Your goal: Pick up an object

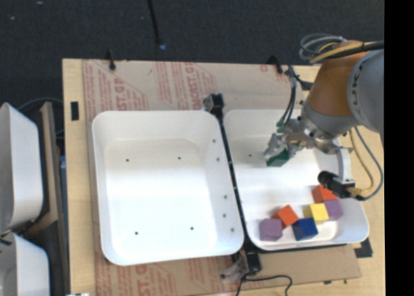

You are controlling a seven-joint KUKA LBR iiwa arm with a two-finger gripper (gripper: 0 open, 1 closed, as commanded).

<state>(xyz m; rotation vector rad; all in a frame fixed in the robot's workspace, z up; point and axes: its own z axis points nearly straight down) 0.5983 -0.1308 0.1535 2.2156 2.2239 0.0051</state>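
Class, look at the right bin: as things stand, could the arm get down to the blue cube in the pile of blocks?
Probably yes. The blue cube lies uncovered in the right bin, open from above. But the yellow cube, an orange block and a purple block crowd it, leaving the end effector little side room.

One camera fixed above the bench (194, 78); looks down aslant on both white bins (162, 178).

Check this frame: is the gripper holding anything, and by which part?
It looks so: a small green object sits at the tips of the gripper over the right white bin; the exact place of hold cannot be told.
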